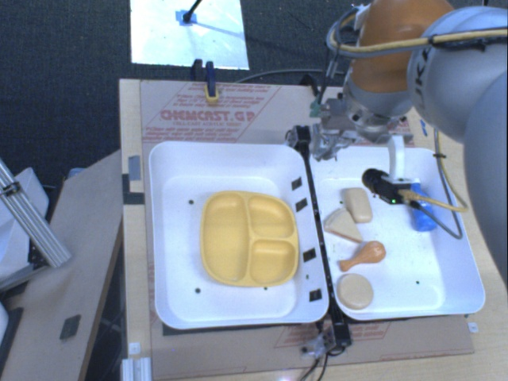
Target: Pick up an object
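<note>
Your gripper (327,143) hangs above the right bin's (456,280) far-left corner, its opening indiscernible, approach stage by my judgement; next, descend onto the toy bread slice (358,205) lying mid-bin nearby.

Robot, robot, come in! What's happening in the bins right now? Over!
Gripper above right bin's far left corner, nothing seen held. Toy foods lying loose mid-bin. Yellow tray in left bin. Nothing blocking.
</note>
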`<state>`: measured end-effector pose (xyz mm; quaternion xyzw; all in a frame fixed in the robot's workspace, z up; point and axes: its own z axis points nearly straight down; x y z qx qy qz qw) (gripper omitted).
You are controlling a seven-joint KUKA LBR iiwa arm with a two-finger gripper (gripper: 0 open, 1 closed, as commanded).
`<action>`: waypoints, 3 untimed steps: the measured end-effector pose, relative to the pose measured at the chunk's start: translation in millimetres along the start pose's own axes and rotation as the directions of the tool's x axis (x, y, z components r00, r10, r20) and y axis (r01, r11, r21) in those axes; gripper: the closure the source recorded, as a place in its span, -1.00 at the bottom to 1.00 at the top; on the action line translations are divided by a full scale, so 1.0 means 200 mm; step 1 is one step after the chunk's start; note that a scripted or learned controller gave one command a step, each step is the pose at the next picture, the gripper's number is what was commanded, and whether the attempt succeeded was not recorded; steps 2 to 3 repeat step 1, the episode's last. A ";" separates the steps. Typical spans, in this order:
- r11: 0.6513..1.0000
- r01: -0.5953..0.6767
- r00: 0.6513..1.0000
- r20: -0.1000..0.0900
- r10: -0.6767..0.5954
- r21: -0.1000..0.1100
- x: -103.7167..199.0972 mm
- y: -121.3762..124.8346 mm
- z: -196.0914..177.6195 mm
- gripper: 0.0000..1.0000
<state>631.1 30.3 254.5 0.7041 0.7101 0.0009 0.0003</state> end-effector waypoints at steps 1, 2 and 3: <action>1.000 0.000 1.000 -0.001 0.000 0.000 0.24 -0.01 0.01 1.00; 1.000 0.000 1.000 -0.001 0.000 0.000 0.24 -0.01 0.01 1.00; 1.000 0.000 1.000 -0.001 0.000 0.000 0.24 -0.01 0.01 1.00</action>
